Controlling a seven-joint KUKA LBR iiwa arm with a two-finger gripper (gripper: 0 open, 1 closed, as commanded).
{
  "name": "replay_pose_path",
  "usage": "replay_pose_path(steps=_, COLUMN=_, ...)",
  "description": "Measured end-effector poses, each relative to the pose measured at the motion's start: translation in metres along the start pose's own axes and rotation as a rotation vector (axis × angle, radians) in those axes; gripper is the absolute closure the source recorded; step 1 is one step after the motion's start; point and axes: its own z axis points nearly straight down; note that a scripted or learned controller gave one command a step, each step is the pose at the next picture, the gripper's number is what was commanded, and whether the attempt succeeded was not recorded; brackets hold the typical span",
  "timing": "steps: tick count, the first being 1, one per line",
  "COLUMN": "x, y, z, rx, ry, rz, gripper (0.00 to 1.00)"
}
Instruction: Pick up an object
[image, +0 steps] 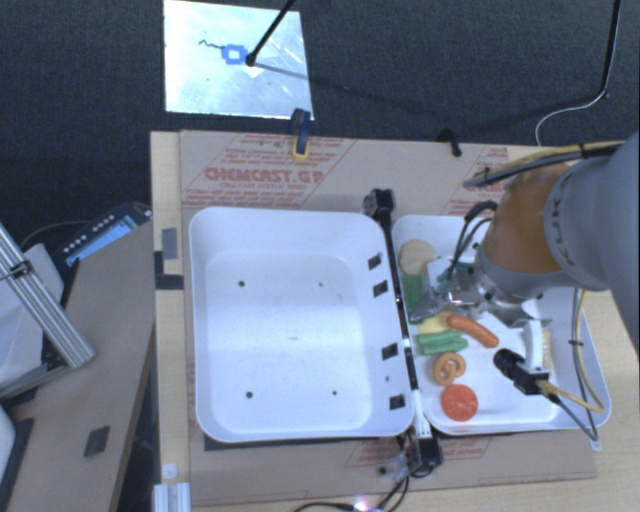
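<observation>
The right bin (580, 345) holds several small toy foods. A beige round piece (415, 256) lies at its far left, with a green piece (412, 290) just below it. Lower down lie a yellow piece (432, 325), a green pickle-like piece (440, 343), an orange sausage shape (473, 330), an orange ring (449, 368) and a red round piece (460, 402). A pale oblong piece (545, 345) lies to the right. My gripper (443, 296) is low in this bin, over the green and yellow pieces, and I see nothing held in it.
The left bin (290, 320) sits beside the right one, with black clips (390, 320) along the shared wall. Both rest on a cardboard sheet (260, 170). The arm's bulky grey and orange wrist (545, 230) covers the right bin's far side.
</observation>
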Motion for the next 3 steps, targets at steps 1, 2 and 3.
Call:
replay_pose_path(steps=1, x=-0.002, y=0.003, z=-0.014, rx=-0.008, ry=-0.003, rz=0.0, gripper=1.0)
replay_pose_path(steps=2, x=0.018, y=0.047, z=-0.176, rx=-0.022, ry=-0.005, rz=-0.004, gripper=1.0)
replay_pose_path(steps=3, x=0.048, y=0.018, z=-0.369, rx=-0.02, ry=-0.003, rz=-0.004, gripper=1.0)
